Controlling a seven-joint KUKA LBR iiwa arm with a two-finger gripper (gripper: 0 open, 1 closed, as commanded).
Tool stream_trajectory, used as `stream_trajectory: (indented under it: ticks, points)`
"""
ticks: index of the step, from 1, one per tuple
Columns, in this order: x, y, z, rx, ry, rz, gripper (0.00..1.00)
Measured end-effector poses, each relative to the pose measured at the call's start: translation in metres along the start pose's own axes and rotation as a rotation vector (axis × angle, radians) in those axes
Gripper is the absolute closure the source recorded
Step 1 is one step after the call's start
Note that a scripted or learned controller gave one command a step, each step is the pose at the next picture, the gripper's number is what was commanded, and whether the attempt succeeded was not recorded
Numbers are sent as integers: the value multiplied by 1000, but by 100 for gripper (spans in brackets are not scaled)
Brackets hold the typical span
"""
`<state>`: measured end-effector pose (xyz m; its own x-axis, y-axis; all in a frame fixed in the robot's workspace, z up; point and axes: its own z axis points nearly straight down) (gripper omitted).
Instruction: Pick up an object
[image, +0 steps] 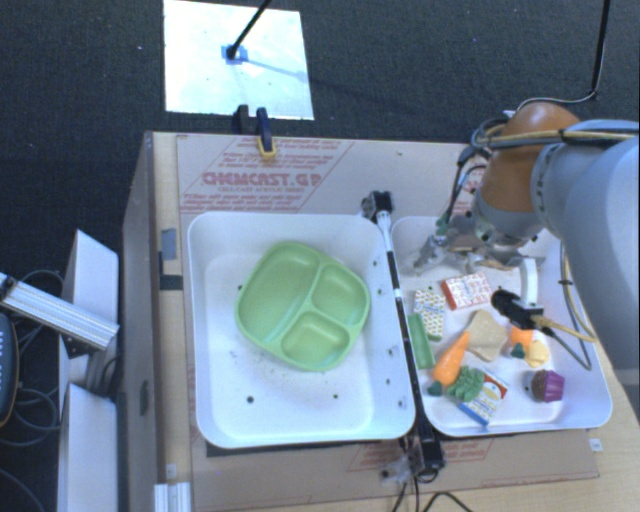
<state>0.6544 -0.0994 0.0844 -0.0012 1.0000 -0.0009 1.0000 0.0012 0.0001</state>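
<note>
The gripper (462, 252) hung near the right bin's (590, 405) far edge, jaws spread and empty; dropping squarely over the checkered box (467, 291) looked wisest.

Grey arm (585, 185) enters from right, orange band above wrist; gripper (452, 250) low over right bin's far-left corner.
</note>
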Motion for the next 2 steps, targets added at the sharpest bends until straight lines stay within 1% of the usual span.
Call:
stream_trajectory:
  ticks: [1, 2]
  points:
    - [2, -61, 0, -1, 1, 0, 0]
    - [11, -105, 0, -1, 1, 1, 0]
